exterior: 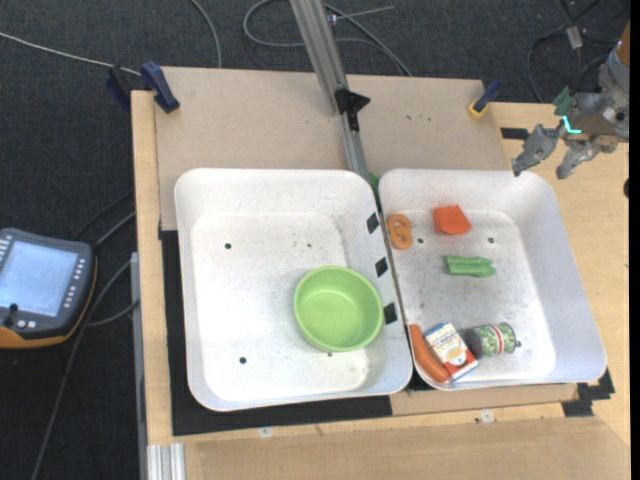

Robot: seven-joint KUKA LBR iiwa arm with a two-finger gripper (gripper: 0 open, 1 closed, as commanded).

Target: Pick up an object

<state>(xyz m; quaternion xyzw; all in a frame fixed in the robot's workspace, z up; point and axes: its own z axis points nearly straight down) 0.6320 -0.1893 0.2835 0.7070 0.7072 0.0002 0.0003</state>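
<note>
Our hand (549, 158) is hanging out at the 2 o'clock corner of the frame, just outside the far rim of the right bin (575, 313), with its two fingers spread wide and nothing between them or touching them. So we're looking at an approach, not a grab yet.

Pickable stuff is all sitting in that right bin: an orange block (451, 220) near 12 o'clock of the bin floor, a green pepper-looking thing (469, 265) around the centre, an orange ring (400, 231) hugging the 10 o'clock wall, and a crowded bunch at 6 o'clock, a small carton (448, 346) lying on a carrot-like piece (424, 360) with a can (494, 340) just beside it. The left bin (200, 268) is carrying a green bowl (338, 308) at its 5 o'clock side.

We're thinking the orange block is the best bet: closest to the hand, well apart from its neighbours, flat sides. We'd be centring over it, lining the fingers across its narrower span, and dropping straight down. The 6 o'clock pile looks like trouble, too jammed together.
</note>
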